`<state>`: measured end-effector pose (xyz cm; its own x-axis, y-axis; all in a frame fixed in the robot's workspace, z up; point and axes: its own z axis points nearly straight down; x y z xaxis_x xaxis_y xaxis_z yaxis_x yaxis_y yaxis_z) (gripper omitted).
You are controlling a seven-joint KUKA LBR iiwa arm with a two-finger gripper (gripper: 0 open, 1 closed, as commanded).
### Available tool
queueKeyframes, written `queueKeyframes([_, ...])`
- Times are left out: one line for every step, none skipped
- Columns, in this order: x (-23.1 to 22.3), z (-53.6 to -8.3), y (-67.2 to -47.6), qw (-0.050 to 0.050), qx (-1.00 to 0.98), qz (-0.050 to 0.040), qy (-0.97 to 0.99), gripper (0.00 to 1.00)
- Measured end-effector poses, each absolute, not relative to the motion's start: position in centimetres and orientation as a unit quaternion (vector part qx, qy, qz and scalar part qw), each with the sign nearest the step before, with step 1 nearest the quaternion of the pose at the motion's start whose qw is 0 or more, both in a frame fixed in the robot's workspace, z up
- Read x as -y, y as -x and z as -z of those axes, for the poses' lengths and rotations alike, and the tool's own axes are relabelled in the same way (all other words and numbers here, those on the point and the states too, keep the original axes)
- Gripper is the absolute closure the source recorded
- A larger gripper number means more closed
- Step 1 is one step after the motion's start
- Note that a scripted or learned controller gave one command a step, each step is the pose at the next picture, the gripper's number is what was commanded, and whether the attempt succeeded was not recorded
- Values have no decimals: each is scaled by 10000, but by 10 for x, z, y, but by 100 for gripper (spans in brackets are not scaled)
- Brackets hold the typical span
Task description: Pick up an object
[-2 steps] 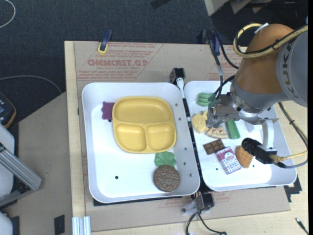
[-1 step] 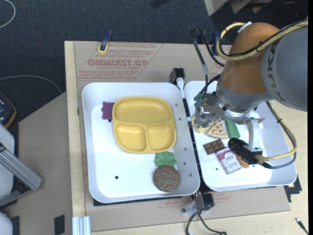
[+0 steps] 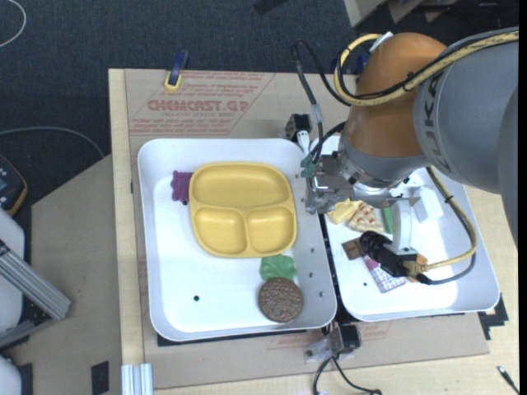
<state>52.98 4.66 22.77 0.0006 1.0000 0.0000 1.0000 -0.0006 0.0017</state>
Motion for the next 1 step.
queueKeyframes([-70, -217, -517, -9, -7071, 8, -7071, 100])
